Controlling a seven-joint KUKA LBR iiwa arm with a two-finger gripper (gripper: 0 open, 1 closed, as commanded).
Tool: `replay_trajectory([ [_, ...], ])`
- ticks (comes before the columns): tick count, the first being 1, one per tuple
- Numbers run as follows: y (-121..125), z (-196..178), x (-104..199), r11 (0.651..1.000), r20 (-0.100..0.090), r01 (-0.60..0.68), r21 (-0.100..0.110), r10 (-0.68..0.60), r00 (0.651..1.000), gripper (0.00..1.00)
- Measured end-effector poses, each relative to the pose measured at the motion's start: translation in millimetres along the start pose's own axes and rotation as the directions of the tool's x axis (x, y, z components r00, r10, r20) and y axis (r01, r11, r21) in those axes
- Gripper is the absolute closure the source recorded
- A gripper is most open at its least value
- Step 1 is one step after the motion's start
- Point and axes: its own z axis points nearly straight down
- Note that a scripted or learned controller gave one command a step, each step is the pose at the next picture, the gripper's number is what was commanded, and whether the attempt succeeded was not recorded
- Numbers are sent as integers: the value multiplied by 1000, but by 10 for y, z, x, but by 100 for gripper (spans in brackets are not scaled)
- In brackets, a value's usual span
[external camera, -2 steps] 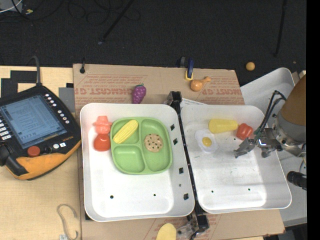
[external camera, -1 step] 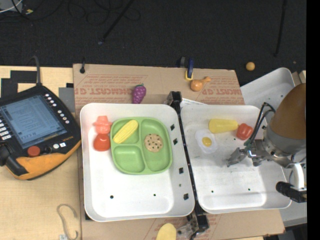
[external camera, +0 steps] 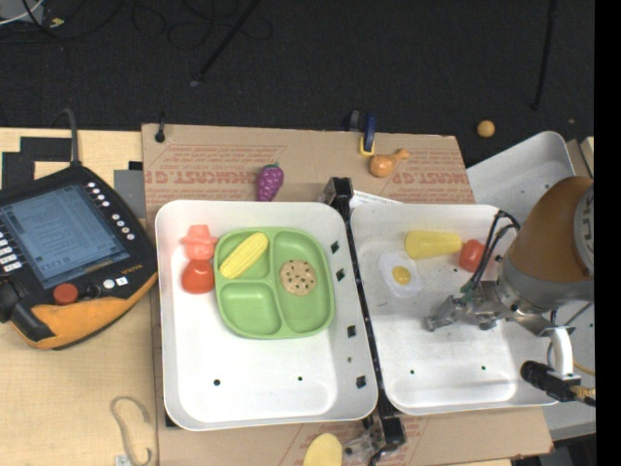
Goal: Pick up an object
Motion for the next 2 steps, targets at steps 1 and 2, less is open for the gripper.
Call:
replay_trajectory([
  [1,2,-121,-16,1000,0,-3,-2,3,1000,100],
  [2,1,-733,32,1000,2,-2,-5,2,1000,100],
])
